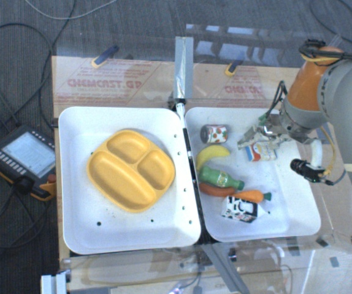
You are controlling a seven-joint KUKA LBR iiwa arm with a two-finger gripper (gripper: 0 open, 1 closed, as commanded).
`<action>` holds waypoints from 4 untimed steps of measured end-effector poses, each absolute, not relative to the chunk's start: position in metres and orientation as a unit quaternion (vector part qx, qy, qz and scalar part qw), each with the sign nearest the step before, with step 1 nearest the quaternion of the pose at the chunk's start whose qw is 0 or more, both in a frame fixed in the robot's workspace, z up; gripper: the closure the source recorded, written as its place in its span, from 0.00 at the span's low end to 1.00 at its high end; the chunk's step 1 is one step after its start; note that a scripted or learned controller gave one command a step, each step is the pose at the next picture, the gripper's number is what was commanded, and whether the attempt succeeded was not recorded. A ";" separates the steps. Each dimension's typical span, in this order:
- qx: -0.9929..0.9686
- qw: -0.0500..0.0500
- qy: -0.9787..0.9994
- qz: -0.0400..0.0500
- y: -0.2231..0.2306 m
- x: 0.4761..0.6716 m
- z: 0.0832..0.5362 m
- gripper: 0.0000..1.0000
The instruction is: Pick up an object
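Small red-and-white carton (257, 153) lying right under our gripper (263, 135) in the right bin (298, 219).

We are hovering the gripper over the upper right part of that bin, and the carton is sitting just below and slightly toward the near edge of the fingertips, so close that we cannot tell whether they are touching it or whether they are spread or closed. The other candidates are all lying to the gripper's left: the small can (214, 133) on its side, the banana (211, 155) beneath it, then the green bottle (221, 177), the carrot (244, 195) and the black-and-white carton (240, 209) running along the bin's near side. We are judging the red-and-white carton the nearest target, needing mostly a straight descent. The yellow divided plate (132, 170) is sitting in the left bin (78, 225), well apart.
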State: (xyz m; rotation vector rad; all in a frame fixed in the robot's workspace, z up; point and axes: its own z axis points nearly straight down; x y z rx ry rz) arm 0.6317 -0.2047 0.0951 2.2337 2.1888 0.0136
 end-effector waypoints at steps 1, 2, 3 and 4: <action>0.688 0.015 0.725 0.005 -0.197 0.623 0.098 0.00; 0.686 0.015 0.727 0.007 -0.194 0.626 0.109 1.00; 0.686 0.014 0.727 0.006 -0.194 0.625 0.108 0.00; 0.658 0.015 0.753 0.004 -0.195 0.623 0.099 0.00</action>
